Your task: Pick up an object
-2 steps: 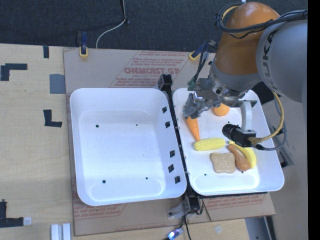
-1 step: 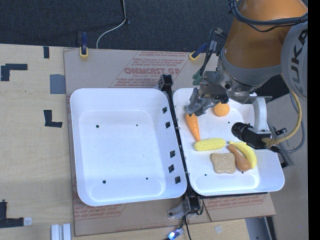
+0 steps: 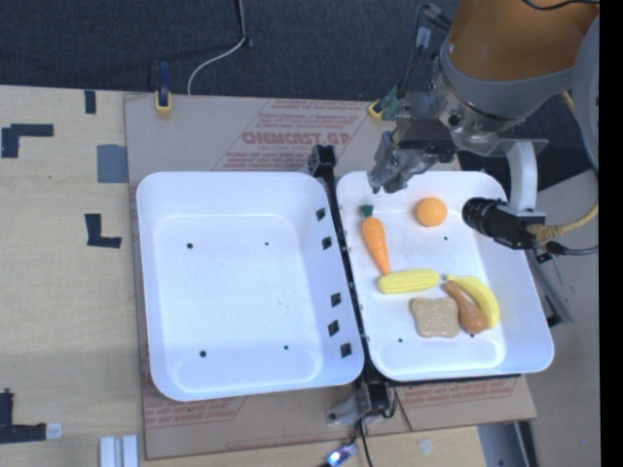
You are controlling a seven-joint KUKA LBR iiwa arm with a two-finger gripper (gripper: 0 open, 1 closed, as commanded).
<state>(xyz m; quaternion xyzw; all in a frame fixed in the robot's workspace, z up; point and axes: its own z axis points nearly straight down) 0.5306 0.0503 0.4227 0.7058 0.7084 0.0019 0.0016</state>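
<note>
The right bin (image 3: 516, 358) holds several toy foods: a carrot (image 3: 375, 243), an orange ball (image 3: 431, 212), a yellow corn cob (image 3: 408, 281), a banana (image 3: 479, 298) with a brown sausage-like piece (image 3: 466, 308) against it, and a slice of bread (image 3: 434, 317). My gripper (image 3: 386, 181) hangs over the bin's far left corner, just above and beyond the carrot's green top. Nothing shows between its dark fingers.
The left bin (image 3: 156, 261) lies beside the right one, with a black clip strip (image 3: 336, 261) along the shared edge. Both sit on a cardboard sheet (image 3: 273, 139). A black cylinder (image 3: 496, 220) on the arm juts over the right bin's far right.
</note>
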